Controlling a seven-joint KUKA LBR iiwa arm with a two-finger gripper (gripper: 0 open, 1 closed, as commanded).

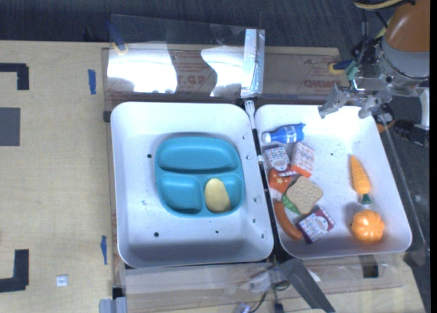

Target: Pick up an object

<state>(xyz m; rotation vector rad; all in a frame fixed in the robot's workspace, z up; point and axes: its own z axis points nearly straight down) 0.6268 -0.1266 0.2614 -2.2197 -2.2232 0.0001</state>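
My gripper (349,108) hangs over the back edge of the right bin (396,188), open, with nothing between its fingers. Below it in that bin lie a blue bottle (283,134), two red-and-white packets (278,158) (304,159), a slice of bread (304,195), a sausage (288,224), a dark packet (316,224), a carrot (360,175) and a round orange fruit (367,226). The bottle is the nearest item, down and to the left of the fingers.
The left bin (130,188) holds a blue divided tray (194,161) with a yellow oval item (217,195) in its front right compartment. A clear plastic panel (177,65) stands behind the left bin. Bare white floor runs along the right bin's back right.
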